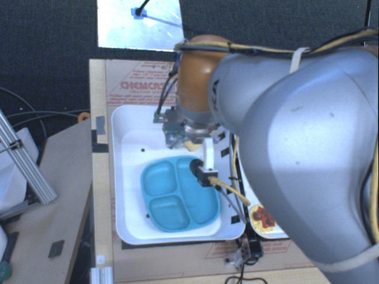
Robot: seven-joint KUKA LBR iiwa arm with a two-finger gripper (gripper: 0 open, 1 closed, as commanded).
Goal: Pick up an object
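Dark cloth lies behind the surface (pixel 142 81), which has brown cardboard on it. At the left sits a white bin (pixel 127 136). Inside it, toward the front, lies a blue tray (pixel 172 201) with three hollow parts. That is the thing we could pick up.

We think this grab could go wrong. The tray is wide and flat, so the claw (pixel 177 137) may slip off its thin rim and close on air. If it grabs one edge, the tray may tip and fall back. If it goes too low, it may bump the bin floor.

The claw points down, low in the bin, just by the tray's far edge. We cannot tell if it is spread or pressed together.

The big grey arm (pixel 308 129) comes in from the right and bends over the bin. Under it peeks a small yellow thing with red bits (pixel 263 219).
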